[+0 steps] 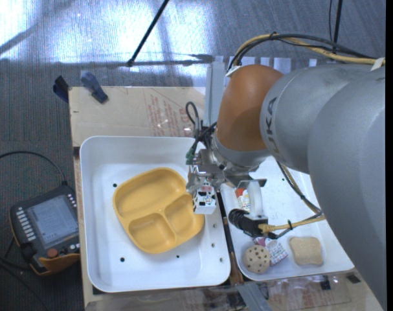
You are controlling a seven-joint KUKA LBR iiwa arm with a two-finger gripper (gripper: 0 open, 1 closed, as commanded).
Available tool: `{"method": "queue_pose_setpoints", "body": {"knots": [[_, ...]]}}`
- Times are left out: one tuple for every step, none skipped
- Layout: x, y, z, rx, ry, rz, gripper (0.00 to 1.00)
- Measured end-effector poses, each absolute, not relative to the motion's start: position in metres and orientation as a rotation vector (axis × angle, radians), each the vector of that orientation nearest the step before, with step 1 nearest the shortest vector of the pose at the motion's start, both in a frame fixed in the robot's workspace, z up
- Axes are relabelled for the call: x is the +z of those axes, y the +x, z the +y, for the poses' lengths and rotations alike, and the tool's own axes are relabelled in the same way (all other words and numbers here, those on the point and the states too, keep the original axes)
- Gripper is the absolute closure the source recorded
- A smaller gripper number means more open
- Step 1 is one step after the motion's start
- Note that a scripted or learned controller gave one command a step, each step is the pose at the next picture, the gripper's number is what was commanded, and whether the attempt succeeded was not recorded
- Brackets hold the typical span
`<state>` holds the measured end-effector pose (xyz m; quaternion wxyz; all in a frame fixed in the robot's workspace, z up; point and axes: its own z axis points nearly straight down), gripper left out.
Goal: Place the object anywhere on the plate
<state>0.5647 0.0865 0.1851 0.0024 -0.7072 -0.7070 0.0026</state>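
A yellow plate (pixel 151 212) with three compartments lies in the left white bin (pixel 99 173). My gripper (pixel 204 198) hangs over the plate's right rim, close to the wall between the two bins. At its tip there is a small white block with dark marks (pixel 206 203), just above the plate's right compartment. The wrist and arm hide how this block is borne. The big grey arm with its orange band (pixel 245 109) covers the upper part of the right bin.
In the right bin (pixel 338 264) lie a speckled brown ball (pixel 256 258), a pale bread-like slice (pixel 305 250), a small crinkled wrapper (pixel 276 251) and a white and red packet (pixel 247 196). A teach pendant (pixel 46 229) sits on the floor at the left.
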Motion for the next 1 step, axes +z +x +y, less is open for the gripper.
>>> {"method": "queue_pose_setpoints", "body": {"knots": [[0.1853,0.5648,0.0863,0.007,-2.219,-2.217,0.00]]}}
